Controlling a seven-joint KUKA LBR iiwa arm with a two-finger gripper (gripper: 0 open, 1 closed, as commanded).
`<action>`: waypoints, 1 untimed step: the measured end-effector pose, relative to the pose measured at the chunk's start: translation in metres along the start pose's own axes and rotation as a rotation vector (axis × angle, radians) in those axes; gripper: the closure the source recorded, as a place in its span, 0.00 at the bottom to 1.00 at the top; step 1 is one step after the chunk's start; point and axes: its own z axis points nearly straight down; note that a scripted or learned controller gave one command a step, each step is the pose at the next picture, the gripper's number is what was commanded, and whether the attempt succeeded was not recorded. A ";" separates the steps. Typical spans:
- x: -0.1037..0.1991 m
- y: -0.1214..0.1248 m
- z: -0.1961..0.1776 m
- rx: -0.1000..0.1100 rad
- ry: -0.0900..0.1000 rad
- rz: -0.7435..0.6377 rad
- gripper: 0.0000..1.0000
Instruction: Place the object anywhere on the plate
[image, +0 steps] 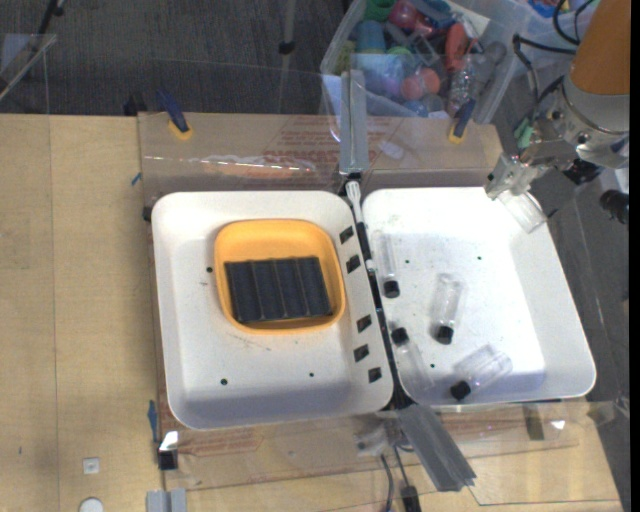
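An orange plate (232, 250) lies in the left bin (190, 380). On it rests a black ridged rectangular block (278, 290) that covers most of the plate's floor. Several clear vials with black caps lie in the right bin (560, 330): one along the divider (383, 265), one near the middle (443, 303), and one at the front (482, 366). My gripper (517, 188) hangs over the right bin's far right corner, well away from the plate. Something pale and translucent (527, 210) shows just below it; I cannot make out what it is.
A raised divider with black clips (362, 300) separates the two bins. A clear box of coloured items (420, 50) stands behind the bins. A metal bracket (435, 450) juts out at the front. The arm's orange band (605, 45) is at the top right.
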 end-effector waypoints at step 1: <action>-0.019 -0.003 -0.026 -0.001 0.000 -0.141 1.00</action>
